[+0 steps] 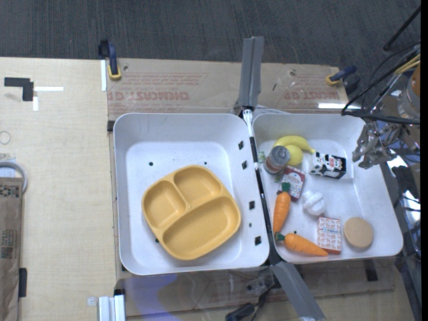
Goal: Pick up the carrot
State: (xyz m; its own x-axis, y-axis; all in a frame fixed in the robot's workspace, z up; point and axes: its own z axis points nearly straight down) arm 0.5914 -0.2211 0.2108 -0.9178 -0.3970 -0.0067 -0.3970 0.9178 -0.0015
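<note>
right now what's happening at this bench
A robot arm reaches in from the right, its gripper above the right edge of the right bin. It holds nothing. Two toy carrots sit in that bin, untouched: one carrot upright along the left wall, the other carrot lying near the front. Around them are a banana, a small can, a cow-patterned carton and a round biscuit. The left bin holds a yellow divided plate.

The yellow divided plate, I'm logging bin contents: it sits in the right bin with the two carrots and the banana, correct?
Not quite. The camera view shows the yellow divided plate alone in the left bin. The two carrots and the banana do lie in the right bin, as you said.
</note>
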